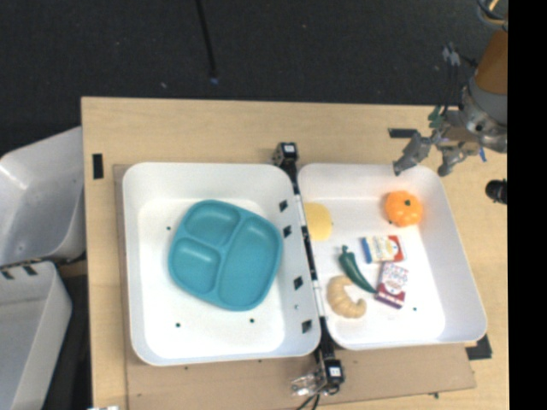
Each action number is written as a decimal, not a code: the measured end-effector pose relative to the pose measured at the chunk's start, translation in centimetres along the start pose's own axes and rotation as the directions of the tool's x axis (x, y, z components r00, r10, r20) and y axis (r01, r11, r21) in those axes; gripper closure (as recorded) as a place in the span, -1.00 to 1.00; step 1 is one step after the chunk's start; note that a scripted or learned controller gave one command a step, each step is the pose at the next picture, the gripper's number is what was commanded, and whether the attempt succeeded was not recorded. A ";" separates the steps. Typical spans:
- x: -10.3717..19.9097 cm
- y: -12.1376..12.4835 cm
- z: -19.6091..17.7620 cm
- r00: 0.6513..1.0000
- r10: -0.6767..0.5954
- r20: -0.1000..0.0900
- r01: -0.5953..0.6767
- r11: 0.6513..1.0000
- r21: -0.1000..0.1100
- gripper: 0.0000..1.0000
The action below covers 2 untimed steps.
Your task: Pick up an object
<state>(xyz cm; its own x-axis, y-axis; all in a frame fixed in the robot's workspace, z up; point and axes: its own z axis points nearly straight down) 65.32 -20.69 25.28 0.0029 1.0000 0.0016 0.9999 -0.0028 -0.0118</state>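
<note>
The right bin (457, 254) holds an orange (402, 208), a yellow piece (318, 221), a green pepper (352, 269), a croissant (346, 298) and two small packets (380, 248) (393, 282). My gripper (424, 164) hovers over the bin's far right corner, above and slightly right of the orange. It is open with nothing between its fingers.
A teal divided plate (226, 254) lies in the left bin (137, 254). A ridge with black clips (299, 254) separates the two bins. Bare wooden bench (214, 131) runs behind the bins.
</note>
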 end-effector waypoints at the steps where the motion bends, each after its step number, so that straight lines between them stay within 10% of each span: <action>1: 0.1 0.2 -1.0 1.000 -0.003 0.002 0.003 1.000 -0.014 -1.00; 2: 0.8 0.3 4.9 1.000 -0.006 0.003 0.006 1.000 -0.009 -1.00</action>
<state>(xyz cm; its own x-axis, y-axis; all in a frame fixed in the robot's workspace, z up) 65.61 -19.91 20.40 -0.0030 1.0000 -0.0012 1.0000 0.0030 -0.0023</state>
